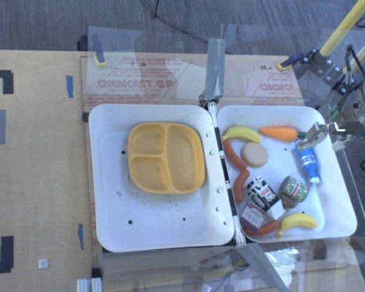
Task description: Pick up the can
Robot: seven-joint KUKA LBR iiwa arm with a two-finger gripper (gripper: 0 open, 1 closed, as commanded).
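The can is small, with a green label and a dark end. It lies tilted in the right bin, towards the front right. A blue bottle lies just behind it and a yellow banana just in front. My gripper shows as a grey metal tip at the far right of the right bin, over the bottle's upper end. It is well behind the can and apart from it.
The right bin also holds a carrot, a second banana, a round cookie, sausages, a cow-patterned carton and a small pack. The left bin holds a yellow divided plate.
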